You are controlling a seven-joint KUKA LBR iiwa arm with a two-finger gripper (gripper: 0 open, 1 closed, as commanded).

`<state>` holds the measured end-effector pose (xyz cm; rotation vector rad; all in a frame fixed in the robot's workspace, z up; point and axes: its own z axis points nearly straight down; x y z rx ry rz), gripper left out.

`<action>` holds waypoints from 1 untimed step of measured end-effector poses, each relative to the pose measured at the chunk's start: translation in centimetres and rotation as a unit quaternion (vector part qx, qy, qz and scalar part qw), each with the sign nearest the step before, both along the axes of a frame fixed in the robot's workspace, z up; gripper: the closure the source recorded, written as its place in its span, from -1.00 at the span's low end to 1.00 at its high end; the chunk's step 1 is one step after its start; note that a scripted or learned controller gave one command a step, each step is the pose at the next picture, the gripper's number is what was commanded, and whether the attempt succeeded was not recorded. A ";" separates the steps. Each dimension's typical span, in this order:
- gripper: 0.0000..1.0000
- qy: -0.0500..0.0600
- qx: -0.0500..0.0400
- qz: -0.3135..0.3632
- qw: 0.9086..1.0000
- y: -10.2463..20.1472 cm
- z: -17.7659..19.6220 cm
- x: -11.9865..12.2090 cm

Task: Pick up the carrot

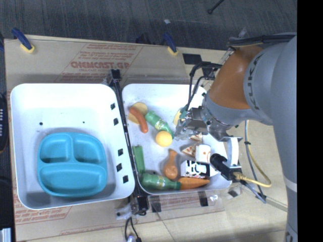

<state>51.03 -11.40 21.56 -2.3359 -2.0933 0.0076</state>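
Right bin (151, 92): carrot (194, 183) at near edge, lengthwise left-right, tip right. Claw (187, 127) state unclear.

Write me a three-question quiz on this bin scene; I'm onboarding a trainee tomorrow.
1. True or false: the carrot lies in the right bin.
2. Which bin holds the blue divided tray: A left, B right?
3. What lies directly against the carrot's left end?

Key:
1. True, along the near wall.
2. A, the left bin.
3. A green bottle.
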 end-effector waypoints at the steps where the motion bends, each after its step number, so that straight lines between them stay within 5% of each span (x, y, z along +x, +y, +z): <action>1: 1.00 0.001 0.002 -0.044 0.999 2.4 -12.5 -3.4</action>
